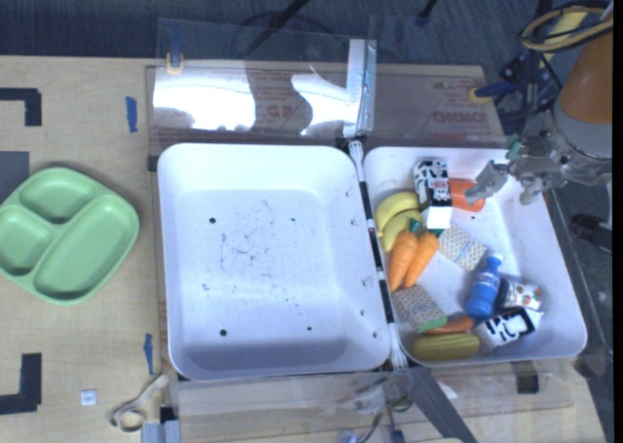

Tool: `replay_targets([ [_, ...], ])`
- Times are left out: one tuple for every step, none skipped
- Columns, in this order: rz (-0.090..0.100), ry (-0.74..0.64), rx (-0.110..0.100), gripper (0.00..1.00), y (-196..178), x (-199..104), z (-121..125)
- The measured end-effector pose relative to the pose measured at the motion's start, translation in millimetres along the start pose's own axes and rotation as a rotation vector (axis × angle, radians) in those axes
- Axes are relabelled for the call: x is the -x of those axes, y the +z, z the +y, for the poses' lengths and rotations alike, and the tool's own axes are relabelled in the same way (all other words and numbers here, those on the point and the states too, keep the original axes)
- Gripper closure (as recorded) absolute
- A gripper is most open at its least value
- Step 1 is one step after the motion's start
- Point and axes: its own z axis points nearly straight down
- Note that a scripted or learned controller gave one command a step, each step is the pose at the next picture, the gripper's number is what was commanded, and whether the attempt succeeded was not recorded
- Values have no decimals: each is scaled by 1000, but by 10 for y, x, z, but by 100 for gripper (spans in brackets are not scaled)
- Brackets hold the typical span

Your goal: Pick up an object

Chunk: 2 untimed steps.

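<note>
Hovering over the right bin point(560, 266), the gripper point(514, 176) has its fingers spread, holding nothing. It should descend squarely on one separate object, perhaps the blue bottle point(484, 287).

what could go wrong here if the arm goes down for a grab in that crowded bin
The gripper hangs over the right bin's upper right part, away from most items.

1. The banana and carrots lie touching, so the fingers may wedge between them or drag both.

2. The blue bottle lies tilted against other small items and may roll or slip when squeezed.

3. Items near the middle wall leave little finger room; the gripper may hit it.
</note>
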Motion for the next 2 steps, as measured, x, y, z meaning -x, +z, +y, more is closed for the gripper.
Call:
replay_targets([
  [0, 47, 0, 0, 551, 504, -788],
  [-1, 157, 8, 0, 1231, 224, -1097],
])
